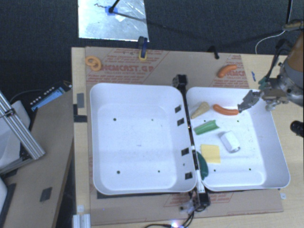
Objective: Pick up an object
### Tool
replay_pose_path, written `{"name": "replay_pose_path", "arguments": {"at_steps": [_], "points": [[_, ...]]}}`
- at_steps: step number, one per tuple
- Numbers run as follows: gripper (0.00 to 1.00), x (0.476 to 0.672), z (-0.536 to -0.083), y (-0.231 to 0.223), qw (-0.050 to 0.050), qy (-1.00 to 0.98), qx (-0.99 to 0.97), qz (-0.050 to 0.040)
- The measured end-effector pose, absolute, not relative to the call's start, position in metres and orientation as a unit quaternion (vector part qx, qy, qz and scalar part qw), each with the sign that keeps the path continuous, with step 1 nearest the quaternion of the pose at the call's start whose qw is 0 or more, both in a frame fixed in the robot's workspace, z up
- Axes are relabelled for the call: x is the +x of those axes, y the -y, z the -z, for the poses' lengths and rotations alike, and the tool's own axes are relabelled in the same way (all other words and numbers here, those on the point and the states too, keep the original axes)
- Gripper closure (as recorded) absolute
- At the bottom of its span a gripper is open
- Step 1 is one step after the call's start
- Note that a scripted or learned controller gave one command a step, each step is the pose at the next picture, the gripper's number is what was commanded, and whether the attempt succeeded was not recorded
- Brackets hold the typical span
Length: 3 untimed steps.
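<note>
Tool over the right bin, near that bin's far right part, at the end of the grey arm that enters from the right. Its dark fingers point toward the bin's middle; whether they are open or shut cannot be told at this angle, and nothing is seen between them.

Objects in the right bin, placed relative to the orange-red sausage: the sausage lies just beside the tool tip, on the side nearer the divider; contact cannot be judged. A pale tan wedge lies beyond the sausage toward the divider. A green piece sits nearer the camera than the sausage. A white cylinder lies nearer still, and a yellow square beside it. A dark green piece rests against the divider, nearest the camera.

Left bin sits beside the right one. A second orange sausage lies on the tabletop behind the right bin.
</note>
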State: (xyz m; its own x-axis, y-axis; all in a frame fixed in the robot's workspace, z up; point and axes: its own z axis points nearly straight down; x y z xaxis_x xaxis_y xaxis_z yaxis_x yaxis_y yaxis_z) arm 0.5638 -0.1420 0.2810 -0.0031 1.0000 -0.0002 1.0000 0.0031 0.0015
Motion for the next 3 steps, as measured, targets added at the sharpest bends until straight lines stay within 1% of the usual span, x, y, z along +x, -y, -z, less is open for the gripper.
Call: {"name": "replay_pose_path", "arguments": {"at_steps": [1, 2, 3], "points": [[0.0, 0.586, -0.162, 0.111, -0.003, -0.71, 0.705, 0.0016], [0.0, 0.582, -0.081, 0.133, -0.001, -0.707, 0.707, 0.0007], [0.0, 0.511, -0.084, 0.187, -0.001, -0.705, 0.709, 0.0021]]}}
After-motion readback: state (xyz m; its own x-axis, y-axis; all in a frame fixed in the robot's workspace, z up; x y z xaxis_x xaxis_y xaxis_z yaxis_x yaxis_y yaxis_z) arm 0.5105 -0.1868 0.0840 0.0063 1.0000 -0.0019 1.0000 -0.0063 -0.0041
